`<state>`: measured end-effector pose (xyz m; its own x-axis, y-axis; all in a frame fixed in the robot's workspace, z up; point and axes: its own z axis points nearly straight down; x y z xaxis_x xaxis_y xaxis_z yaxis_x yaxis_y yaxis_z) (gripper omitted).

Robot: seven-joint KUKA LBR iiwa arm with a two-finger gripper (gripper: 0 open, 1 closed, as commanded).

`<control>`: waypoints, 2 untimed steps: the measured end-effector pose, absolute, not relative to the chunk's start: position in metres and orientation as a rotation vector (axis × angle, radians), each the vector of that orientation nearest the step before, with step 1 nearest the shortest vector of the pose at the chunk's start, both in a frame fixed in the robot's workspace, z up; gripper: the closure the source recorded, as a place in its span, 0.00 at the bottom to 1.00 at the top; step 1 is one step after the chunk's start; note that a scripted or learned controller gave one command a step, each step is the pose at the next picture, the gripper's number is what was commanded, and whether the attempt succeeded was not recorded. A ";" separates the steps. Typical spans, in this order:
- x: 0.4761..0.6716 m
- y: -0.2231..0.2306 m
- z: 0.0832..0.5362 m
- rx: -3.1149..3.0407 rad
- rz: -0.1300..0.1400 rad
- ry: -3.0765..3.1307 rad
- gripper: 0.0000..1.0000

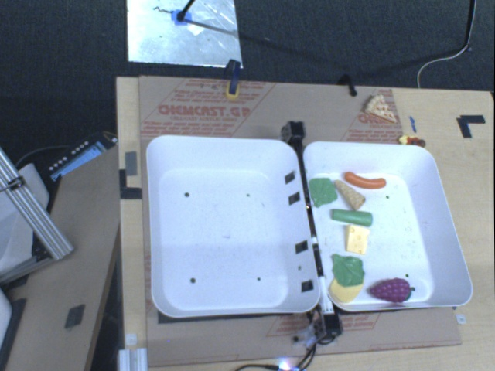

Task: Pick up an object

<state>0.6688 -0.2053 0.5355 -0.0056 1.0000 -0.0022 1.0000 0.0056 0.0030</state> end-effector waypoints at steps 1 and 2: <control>0.669 -0.205 0.535 2.213 0.001 2.225 1.00; 0.669 -0.205 0.535 2.213 0.001 2.225 1.00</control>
